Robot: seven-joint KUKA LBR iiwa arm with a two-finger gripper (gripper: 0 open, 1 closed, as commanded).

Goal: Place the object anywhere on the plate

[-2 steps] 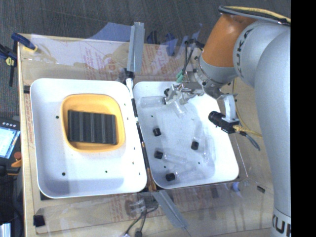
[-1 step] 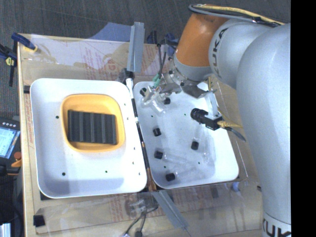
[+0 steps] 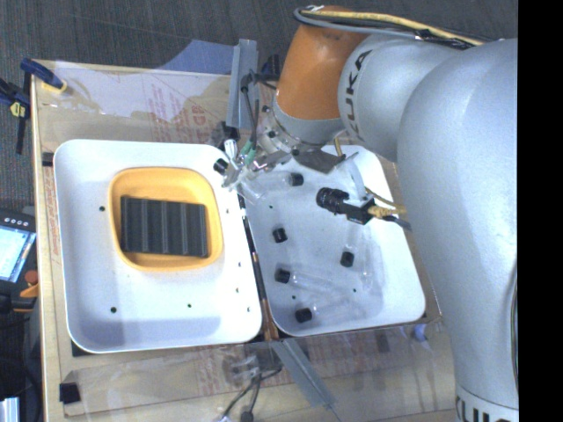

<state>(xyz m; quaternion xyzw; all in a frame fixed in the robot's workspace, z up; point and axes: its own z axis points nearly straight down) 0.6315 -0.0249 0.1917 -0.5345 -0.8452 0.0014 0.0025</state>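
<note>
Small dark pieces lie scattered in the right bin (image 3: 400, 297), and one of them is presumably the object to be placed: for instance the black block (image 3: 280, 235) near the bin's left wall, another (image 3: 282, 275) below it, one (image 3: 303, 315) at the near edge and one (image 3: 347, 258) further right. They are judged light, rigid and not fragile (though small enough to slip or be nudged aside), so a hold across two opposite flat sides would be advised. A larger black cylindrical fitting (image 3: 339, 200) with a cable is seen above them; whether it belongs to the arm cannot be told.

The gripper (image 3: 239, 167) is seen at the upper left corner of the right bin, close to the gap between the bins. How far it is parted cannot be told, and nothing is seen held in it.

The plate (image 3: 132, 187), yellow-rimmed with a dark ribbed centre, rests in the left bin (image 3: 88, 306). Both bins are smooth and white, so sliding is likely. The ribbed centre should be a broad target, with free bin floor around it.
</note>
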